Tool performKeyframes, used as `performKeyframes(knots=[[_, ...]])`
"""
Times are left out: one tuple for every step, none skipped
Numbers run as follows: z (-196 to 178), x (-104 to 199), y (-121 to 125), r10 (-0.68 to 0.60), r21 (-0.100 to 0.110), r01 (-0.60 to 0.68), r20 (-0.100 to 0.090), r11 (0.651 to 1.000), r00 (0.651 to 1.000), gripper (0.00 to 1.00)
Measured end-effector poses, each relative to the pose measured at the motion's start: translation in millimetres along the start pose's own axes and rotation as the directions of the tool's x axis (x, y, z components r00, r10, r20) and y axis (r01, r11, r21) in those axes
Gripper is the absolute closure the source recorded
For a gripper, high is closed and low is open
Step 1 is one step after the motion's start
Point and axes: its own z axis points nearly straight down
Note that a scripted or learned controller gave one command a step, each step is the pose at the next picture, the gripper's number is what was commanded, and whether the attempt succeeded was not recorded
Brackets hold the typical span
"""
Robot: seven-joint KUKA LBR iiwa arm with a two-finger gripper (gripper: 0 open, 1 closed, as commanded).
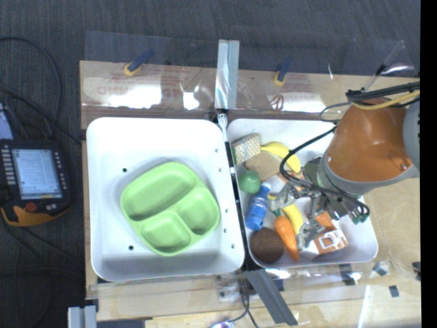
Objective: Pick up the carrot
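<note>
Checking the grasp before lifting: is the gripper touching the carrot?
Cannot tell. In the camera view the gripper sits just right of the carrot, too cluttered to show contact.

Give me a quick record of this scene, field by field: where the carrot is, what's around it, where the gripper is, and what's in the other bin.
carrot: lying in the right bin, near its front edge
neighbours: brown ball at its left, small banana just above it, blue bottle further left
gripper: low over the right bin, just right of the carrot
left bin: holds a green divided tray
</note>
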Motion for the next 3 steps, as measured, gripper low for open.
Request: performKeyframes(knots=[[62.2, 2.6, -3.6, -0.154, 0.006, 0.154, 0.005, 0.988, 0.988, 0.0], [62.2, 0.3, -3.5, -0.182, 0.008, 0.182, 0.002, 0.983, 0.983, 0.0], [61.7, -4.7, -5.5, -0.38, 0.024, 0.38, 0.007, 0.925, 0.925, 0.0]])
